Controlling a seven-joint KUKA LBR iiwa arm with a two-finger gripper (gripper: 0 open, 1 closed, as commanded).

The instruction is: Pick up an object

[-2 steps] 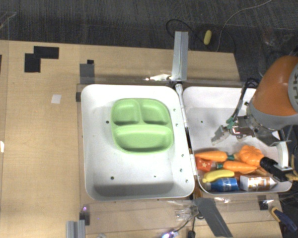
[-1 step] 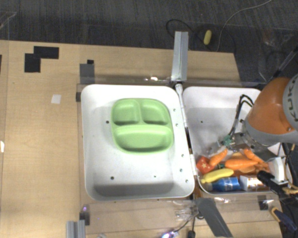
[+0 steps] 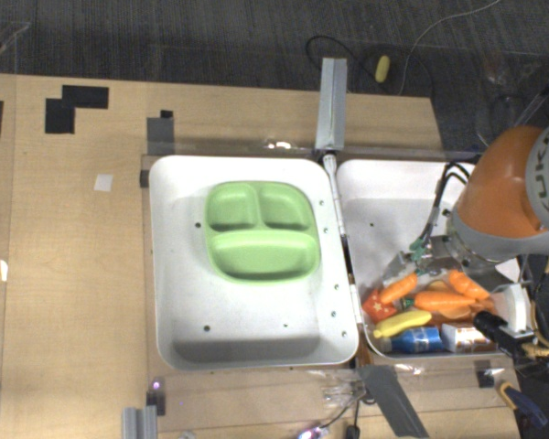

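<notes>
carrot point(image 3: 398, 289) long axis tilts up-right | jaws point(image 3: 427, 256) above it, opening can't tell

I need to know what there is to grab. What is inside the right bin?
The right bin holds a pile: carrots, a yellow piece, a red piece and a blue bottle. The arm covers more.

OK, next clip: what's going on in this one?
A grey KUKA arm with an orange band reaches in from the right, its end effector low over the right bin. Below it is a pile of toy food in the bin's near corner: carrots, a yellow piece, something red and a blue-labelled bottle. Nothing visibly sits between its fingers. The left bin has a green divided plate, untouched.
</notes>
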